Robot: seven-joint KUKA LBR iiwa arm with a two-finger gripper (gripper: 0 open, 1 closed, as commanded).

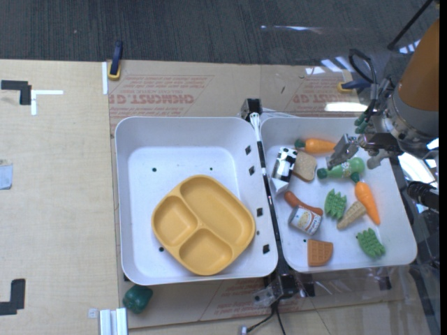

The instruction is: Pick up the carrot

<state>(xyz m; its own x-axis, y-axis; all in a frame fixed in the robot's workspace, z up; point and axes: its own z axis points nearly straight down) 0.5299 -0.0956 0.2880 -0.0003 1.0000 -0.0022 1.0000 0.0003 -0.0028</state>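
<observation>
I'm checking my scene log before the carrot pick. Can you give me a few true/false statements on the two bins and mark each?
1. The yellow tray lies in the left bin. True.
2. The carrot lies on the yellow tray. False: it lies in the right bin, among the other toy foods.
3. The tool hovers at the upper part of the right bin. True.
4. The waffle sits at the far edge of the right bin. False: it sits near the front edge.
5. A green object lies outside the bins, by the left bin's front corner. True.
</observation>
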